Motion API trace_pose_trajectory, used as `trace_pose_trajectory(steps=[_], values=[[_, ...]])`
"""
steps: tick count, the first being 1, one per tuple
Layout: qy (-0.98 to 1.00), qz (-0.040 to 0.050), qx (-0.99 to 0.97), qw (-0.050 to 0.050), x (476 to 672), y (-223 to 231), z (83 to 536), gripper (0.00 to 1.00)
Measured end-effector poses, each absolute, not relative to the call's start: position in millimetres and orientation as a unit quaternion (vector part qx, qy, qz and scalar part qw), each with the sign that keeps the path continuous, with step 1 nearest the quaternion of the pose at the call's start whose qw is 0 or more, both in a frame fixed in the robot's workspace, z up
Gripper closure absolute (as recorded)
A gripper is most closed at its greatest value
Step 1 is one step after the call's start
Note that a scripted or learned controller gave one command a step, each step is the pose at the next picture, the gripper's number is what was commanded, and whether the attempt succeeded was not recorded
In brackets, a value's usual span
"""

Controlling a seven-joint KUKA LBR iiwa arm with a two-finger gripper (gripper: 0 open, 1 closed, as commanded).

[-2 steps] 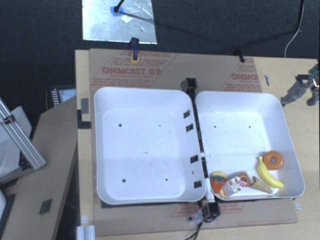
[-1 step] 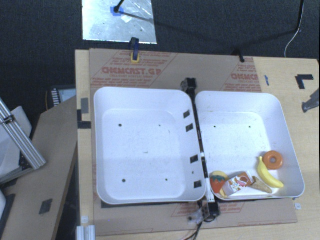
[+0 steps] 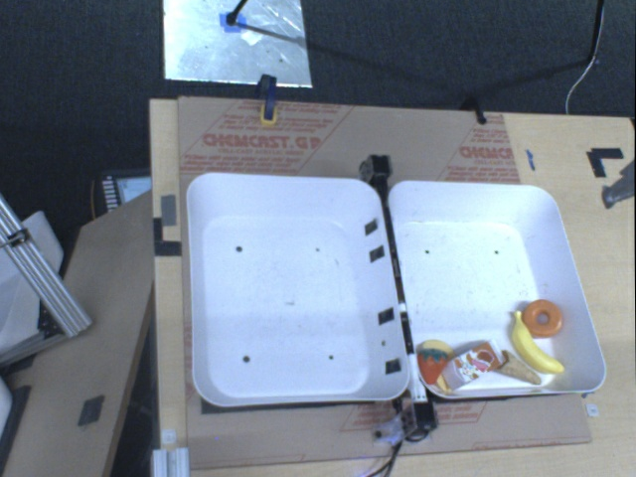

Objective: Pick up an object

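Several small objects lie along the near edge of the right bin [image 3: 477,217]. An orange ring-shaped toy [image 3: 542,316] sits by the right wall, with a yellow banana [image 3: 534,348] just below it. Left of the banana are a brown cone-shaped piece [image 3: 518,370], a red and white packet [image 3: 472,363] and an orange-red fruit [image 3: 433,359] in the near left corner. A grey tip of my gripper [image 3: 620,184] pokes in at the right edge of the view, over the bench outside the right bin and well away from the objects.
The left bin [image 3: 288,286] adjoins the right bin along a black-clipped seam [image 3: 390,266]. Both rest on a cardboard sheet [image 3: 298,137]. A silver plate [image 3: 237,26] lies at the back, and a metal rail [image 3: 35,266] stands at the far left.
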State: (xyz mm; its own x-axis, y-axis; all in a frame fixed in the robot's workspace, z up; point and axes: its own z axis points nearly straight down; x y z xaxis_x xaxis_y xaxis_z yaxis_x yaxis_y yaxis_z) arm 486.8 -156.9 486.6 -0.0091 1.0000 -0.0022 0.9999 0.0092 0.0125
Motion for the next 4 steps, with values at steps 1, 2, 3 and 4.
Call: trace_pose_trajectory(steps=[1,2,3,4], values=[[0.711,0.0031,0.703,0.003,487.1,-102,539,0.00],[0.711,0.0017,0.703,0.001,487.1,-33,535,0.00],[0.711,0.0020,0.703,0.001,486.6,32,535,0.00],[0.712,0.0018,0.702,0.000,485.9,118,535,0.00]])
